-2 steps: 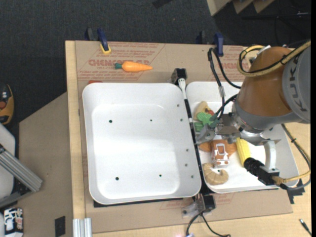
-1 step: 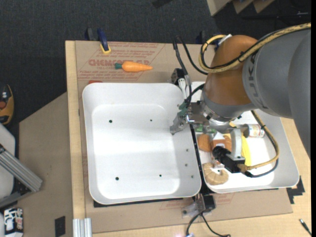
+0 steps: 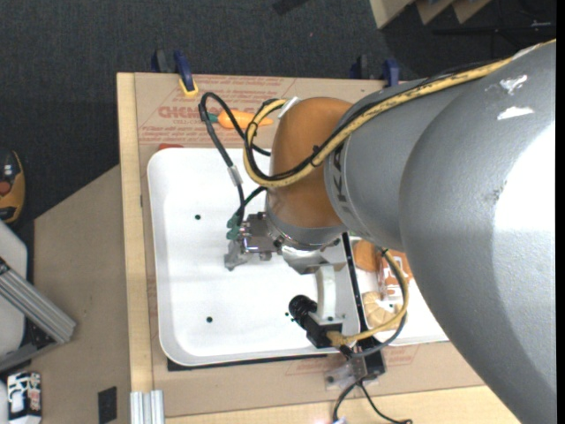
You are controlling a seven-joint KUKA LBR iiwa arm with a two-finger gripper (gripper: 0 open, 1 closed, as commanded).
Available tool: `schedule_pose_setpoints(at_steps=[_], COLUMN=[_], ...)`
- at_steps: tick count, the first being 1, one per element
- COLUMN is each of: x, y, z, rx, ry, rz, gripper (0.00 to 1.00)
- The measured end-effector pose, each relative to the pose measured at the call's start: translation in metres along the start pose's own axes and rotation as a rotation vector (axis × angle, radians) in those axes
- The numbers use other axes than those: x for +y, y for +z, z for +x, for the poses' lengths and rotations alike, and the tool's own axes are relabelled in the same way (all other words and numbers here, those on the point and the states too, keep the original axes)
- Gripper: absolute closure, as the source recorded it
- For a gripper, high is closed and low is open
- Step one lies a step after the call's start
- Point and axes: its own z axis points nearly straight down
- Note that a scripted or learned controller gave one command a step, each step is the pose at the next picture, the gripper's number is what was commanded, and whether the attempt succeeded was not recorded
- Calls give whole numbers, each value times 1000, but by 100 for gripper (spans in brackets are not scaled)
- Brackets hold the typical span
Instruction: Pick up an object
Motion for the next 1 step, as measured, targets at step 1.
schedule_pose_setpoints(at_steps=[1], x=[54], y=[84], z=[-17], rx=[-5], ry=[16], rz=[-7], gripper=[0])
